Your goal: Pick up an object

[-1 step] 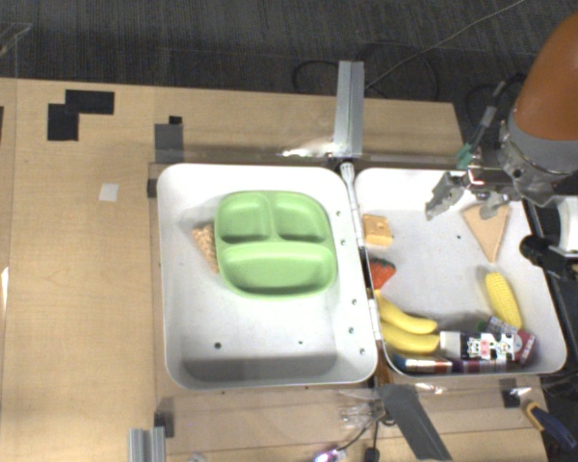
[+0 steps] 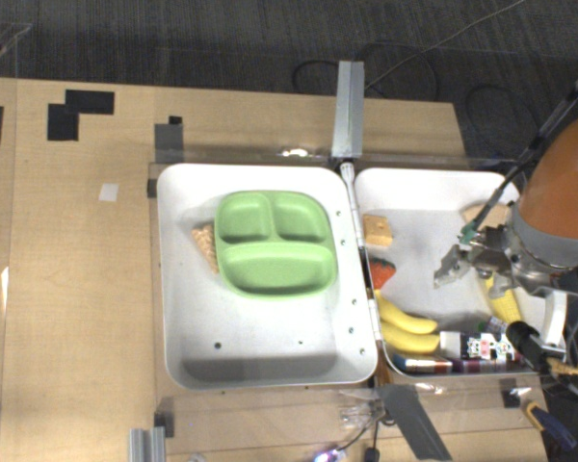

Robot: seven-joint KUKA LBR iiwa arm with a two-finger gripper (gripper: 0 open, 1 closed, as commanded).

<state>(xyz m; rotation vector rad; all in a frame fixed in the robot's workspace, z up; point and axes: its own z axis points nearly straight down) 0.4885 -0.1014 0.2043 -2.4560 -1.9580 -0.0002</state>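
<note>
Dark grey carpet runs across the top of the scene, and below it a pale wooden bench (image 2: 67, 287) carries two shallow white bins side by side. Within the left white bin (image 2: 188, 335) lies a green plastic divided plate (image 2: 273, 242) with three compartments, and a tan speckled cracker-like piece (image 2: 204, 245) pokes out from under its left edge. Along the right white bin (image 2: 419, 210), by its left wall, sit a small beige bread-like block (image 2: 377, 229), a red rounded toy piece (image 2: 381, 274) just below it, and a yellow plastic banana bunch (image 2: 406, 323) nearer the front. At the front wall lies a white marker with a dark patterned label (image 2: 474, 345), and a second yellow piece (image 2: 505, 304) shows beside the arm. From the right reaches the grey arm with its orange band (image 2: 564, 186), and its two-finger metal gripper (image 2: 455, 267) hangs over the bare middle of the right bin, with nothing seen between its fingers; I cannot tell whether they are spread or closed. Every object rests in its bin, apart from the gripper.
</note>
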